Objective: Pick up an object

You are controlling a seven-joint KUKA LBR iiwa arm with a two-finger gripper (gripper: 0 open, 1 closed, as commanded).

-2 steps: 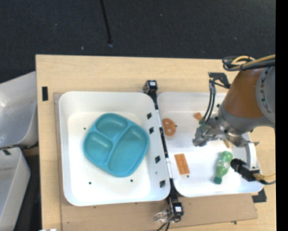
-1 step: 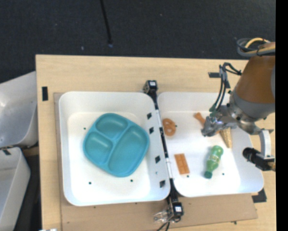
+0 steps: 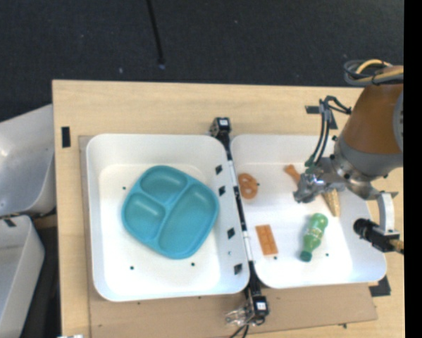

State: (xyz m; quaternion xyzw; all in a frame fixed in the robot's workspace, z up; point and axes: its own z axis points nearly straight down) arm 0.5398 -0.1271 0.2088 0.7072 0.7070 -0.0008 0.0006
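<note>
1. The likeliest failure, in my judgement, is a miss or a glancing touch. The metal two-finger gripper (image 3: 308, 189) hangs over the right-hand shallow white plastic bin (image 3: 351, 270), above and just left of the small green plastic bottle (image 3: 313, 235) lying on its side. A descent that lands off-centre could roll or nudge the bottle away.
2. The bottle sits between candidates: the flat orange rectangular piece (image 3: 267, 240) to its left, the pale tan cone-shaped piece (image 3: 332, 201) just above and right of it. A closing grasp could catch the cone instead, or nothing.
3. I cannot tell how far the gripper is open; it reads as a dark metallic cluster, and nothing is visibly held in it.
4. Up and left of the bottle, the brown pretzel-like ring (image 3: 248, 185) and a small orange stick (image 3: 292, 172) are too small to identify.
5. Far left of the bottle, the blue divided plastic plate (image 3: 170, 210) lies in the other bin.
</note>
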